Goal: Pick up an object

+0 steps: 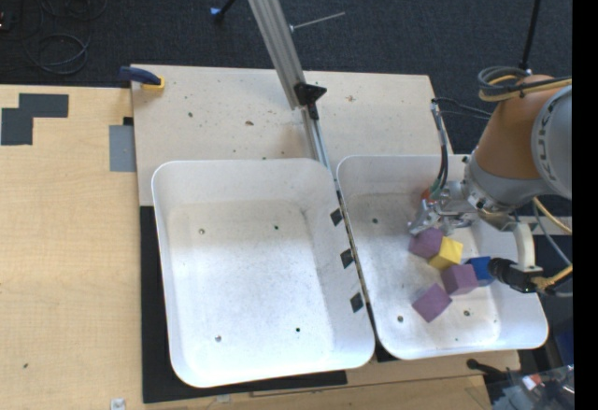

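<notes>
Purple cube [426,244] lies in the right bin [392,343], touching a yellow cube [448,252]. Just above it hangs the gripper [432,220]; whether it pinches anything I cannot tell.

Pale bench [224,114] bearing two white bins [187,212], apparently touching.

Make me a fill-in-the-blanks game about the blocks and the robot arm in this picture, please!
1. All the blocks lie in the ____ bin of the camera view.
2. The number of purple blocks is ____.
3. The yellow block touches a block coloured ____.
4. The tool hovers just above the ____ purple block.

Missing words: right; three; purple; topmost
</notes>
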Available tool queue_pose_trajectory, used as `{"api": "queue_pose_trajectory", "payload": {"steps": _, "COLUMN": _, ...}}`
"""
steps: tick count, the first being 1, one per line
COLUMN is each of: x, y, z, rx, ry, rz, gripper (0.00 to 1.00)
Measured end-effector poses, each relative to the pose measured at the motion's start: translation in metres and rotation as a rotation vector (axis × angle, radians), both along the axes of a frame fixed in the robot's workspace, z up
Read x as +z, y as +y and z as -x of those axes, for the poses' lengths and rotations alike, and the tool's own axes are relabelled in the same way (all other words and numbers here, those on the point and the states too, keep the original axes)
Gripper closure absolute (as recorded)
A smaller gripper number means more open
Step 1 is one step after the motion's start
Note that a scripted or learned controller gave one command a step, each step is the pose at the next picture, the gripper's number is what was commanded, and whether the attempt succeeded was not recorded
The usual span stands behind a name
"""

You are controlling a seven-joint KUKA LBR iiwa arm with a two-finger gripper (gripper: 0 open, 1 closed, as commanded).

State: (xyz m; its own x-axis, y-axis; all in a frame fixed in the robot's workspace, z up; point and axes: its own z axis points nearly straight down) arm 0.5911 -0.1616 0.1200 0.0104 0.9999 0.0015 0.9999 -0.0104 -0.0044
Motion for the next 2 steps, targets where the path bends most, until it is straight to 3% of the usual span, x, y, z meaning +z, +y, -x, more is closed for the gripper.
{"api": "queue_pose_trajectory", "payload": {"steps": 1, "x": 0.058, "y": -0.006, "z": -0.008, "rx": 0.007, "ry": -0.007, "rz": 0.002, "gripper": 1.00}}
{"api": "queue_pose_trajectory", "payload": {"steps": 2, "x": 0.109, "y": -0.003, "z": 0.001, "rx": 0.014, "ry": -0.007, "rz": 0.002, "gripper": 1.00}}
